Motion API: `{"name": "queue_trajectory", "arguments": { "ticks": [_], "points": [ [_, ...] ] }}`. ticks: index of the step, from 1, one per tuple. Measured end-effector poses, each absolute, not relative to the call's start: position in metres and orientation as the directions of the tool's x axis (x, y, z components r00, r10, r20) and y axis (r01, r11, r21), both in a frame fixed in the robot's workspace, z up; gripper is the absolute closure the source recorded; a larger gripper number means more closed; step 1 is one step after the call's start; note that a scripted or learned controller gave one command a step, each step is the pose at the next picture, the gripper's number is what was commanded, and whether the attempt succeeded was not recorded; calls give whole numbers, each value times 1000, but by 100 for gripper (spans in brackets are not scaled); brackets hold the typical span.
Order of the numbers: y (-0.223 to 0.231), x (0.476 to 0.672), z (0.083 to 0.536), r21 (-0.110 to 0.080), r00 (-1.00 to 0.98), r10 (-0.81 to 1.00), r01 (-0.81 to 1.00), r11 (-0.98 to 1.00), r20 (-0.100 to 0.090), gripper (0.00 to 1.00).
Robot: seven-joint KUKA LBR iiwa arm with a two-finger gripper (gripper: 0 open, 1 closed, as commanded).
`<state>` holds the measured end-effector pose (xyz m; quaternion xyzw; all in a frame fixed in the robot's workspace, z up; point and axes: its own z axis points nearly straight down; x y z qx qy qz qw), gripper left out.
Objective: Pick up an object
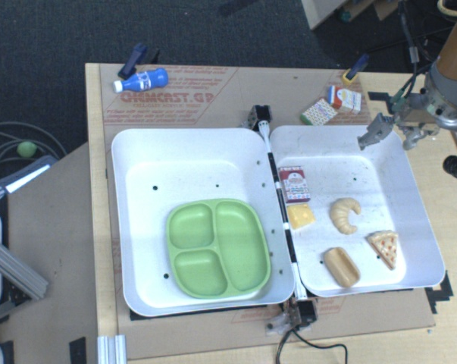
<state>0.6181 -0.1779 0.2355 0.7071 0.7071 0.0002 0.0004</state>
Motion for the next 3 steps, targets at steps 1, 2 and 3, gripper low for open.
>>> {"name": "queue_trajectory", "arguments": {
  "ticks": [1, 2, 3],
  "points": [
    [-158, 573, 158, -2, 0, 1000, 1000, 0, 1, 0],
    [-143, 551, 84, -1, 0, 1000, 1000, 0, 1, 0],
    [-144, 552, 95, 1, 1, 1000, 1000, -1, 0, 100]
  ]
}}
